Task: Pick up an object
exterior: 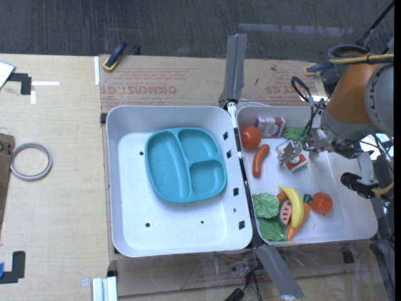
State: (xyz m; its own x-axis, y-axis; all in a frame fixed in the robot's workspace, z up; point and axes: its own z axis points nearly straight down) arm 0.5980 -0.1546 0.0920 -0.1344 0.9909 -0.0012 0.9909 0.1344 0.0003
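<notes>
Your arm is at the reaching step: the pincer (293,153) is low in the right bin (351,231), right over a small red and white thing (297,163), near the hot dog (260,159). You cannot tell if it is apart or together. Next it must clamp and lift; the cardboard (150,80) reads CHEMCAST.

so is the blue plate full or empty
Empty: the blue plate in the left bin shows bare compartments; the food lies in the right bin.
</notes>
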